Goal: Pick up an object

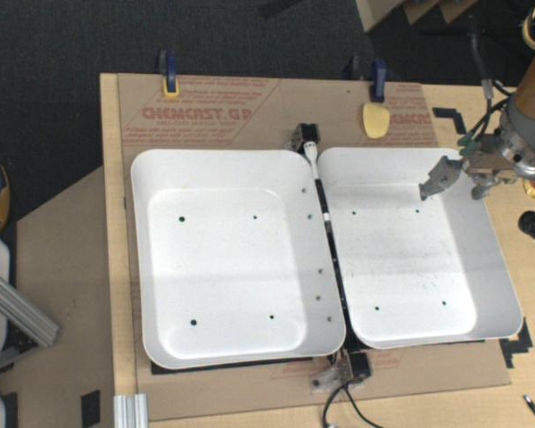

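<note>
A small yellow piece [375, 119] is the one loose-looking item here. It lies on the brown board [250, 105], just beyond the far rim of the right bin [410, 324] and directly below a blue clamp [378, 78]. It touches neither bin wall and lies outside both bins.

The gripper [446, 184] hangs over the far right part of the right bin, well apart from the yellow piece and to its right. Its grey tip points down and to the left toward the bin floor. Whether the tool is spread or pressed together cannot be told from this angle, and nothing is seen pinched in it. The arm [522, 127] comes in from the right edge, with cables running along it.

The right bin's white floor bears 4 small dark dots and faint scuffs. The left bin [152, 266] sits just beside it and also bears 4 dots. A black strip [328, 239] runs between the 2 bins. A black clip [306, 135] sits at the far end of that strip and another [352, 366] at the near end, where a cable trails off.

A 2nd blue clamp [168, 65] grips the board's far edge on the left, above red "CHEMCAST" print. Dark carpet [71, 25] lies beyond the board.
</note>
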Robot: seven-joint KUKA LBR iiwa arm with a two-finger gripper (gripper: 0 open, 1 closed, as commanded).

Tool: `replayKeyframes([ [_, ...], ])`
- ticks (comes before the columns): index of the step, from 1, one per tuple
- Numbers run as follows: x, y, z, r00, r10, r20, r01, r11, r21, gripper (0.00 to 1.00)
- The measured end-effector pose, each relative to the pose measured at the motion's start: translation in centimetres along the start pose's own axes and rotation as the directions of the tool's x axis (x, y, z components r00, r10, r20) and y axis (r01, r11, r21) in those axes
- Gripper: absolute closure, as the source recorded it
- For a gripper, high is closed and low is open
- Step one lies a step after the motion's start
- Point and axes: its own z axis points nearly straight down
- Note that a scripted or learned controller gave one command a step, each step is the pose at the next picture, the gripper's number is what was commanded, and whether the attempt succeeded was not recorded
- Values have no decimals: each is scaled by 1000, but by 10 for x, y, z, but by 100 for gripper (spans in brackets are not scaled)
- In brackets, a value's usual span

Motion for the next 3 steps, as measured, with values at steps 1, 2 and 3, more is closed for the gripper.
replayKeyframes([
  [1,0,1,-11,1000,0,1,0,1000,-3,100],
  [2,101,29,-29,1000,-12,-3,12,1000,-6,100],
  [3,24,45,-57,1000,5,5,-5,1000,-7,100],
])
